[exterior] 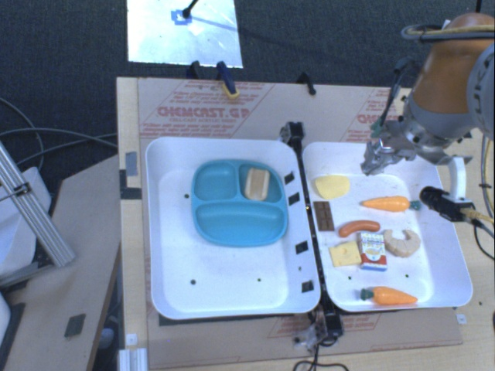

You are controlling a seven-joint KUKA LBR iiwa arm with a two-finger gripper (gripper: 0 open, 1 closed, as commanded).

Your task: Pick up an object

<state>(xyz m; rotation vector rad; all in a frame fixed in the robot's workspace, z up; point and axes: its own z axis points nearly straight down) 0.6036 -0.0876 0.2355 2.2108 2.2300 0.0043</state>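
Observation:
My gripper (374, 163) hangs over the far part of the right bin (445, 280), just right of a flat yellow piece (332, 185). Nothing shows between its fingers. Below it lie an orange carrot (385, 203), a brown chocolate bar (323, 216), a red sausage (359, 227), a yellow cheese block (345, 254), a small red and white carton (373, 250), a beige pastry (403, 243) and a second carrot (392, 295) near the front.
The left bin (174, 284) bears a blue divided plate (236, 204) with a tan bread slice (257, 183) in its upper right compartment. A black divider (305, 215) runs between the bins. A black fitting (445, 203) sits at the right bin's right wall.

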